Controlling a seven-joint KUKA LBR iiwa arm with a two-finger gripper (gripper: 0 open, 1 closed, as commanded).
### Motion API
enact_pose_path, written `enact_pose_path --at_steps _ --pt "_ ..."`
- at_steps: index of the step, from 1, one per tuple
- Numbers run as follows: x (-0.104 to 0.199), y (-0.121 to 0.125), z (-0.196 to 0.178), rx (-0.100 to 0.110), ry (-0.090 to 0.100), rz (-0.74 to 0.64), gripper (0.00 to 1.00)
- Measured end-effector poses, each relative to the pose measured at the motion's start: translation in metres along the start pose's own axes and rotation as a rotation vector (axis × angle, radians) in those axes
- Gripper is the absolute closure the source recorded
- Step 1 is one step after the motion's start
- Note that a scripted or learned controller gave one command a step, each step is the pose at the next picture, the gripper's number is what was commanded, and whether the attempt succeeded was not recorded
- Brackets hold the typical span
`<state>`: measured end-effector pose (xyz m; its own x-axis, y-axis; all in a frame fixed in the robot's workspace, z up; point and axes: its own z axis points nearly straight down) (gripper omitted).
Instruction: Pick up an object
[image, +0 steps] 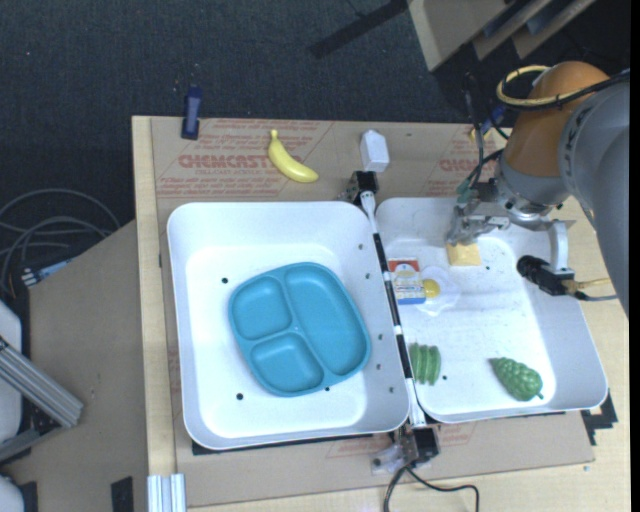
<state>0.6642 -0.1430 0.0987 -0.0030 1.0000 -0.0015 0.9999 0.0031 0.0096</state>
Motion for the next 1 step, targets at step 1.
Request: enact_pose_path --at_steps 1 --pt "0.0000 -0.0016 0.0024 0.005 0.000 0.000 0.00"
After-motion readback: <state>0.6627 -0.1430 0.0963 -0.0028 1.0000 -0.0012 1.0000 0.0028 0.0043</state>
